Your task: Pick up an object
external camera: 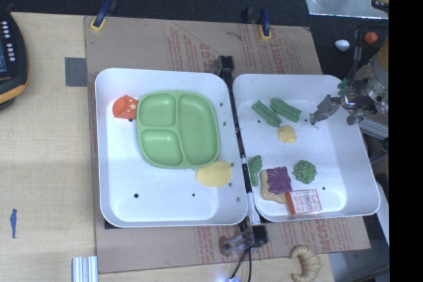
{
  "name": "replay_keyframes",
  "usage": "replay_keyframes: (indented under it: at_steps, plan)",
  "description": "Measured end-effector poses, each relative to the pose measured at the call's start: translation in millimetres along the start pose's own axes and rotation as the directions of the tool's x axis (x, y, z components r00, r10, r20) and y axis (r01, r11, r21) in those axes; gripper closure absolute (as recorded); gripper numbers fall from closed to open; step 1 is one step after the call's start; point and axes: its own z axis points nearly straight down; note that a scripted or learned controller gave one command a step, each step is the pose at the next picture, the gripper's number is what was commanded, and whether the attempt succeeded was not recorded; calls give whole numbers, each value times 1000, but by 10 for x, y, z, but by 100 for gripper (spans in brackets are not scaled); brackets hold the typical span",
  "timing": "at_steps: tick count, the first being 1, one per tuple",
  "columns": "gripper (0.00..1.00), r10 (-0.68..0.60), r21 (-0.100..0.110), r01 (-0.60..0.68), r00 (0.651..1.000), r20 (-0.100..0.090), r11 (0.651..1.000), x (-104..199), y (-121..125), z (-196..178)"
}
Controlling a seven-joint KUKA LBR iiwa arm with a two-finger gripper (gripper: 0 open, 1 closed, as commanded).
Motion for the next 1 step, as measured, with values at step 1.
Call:
replay_keyframes:
  at_steps: [1]
  plan:
    - [0, -5, 8, 5, 1000, -3, 1000, 400, 271, 1379]
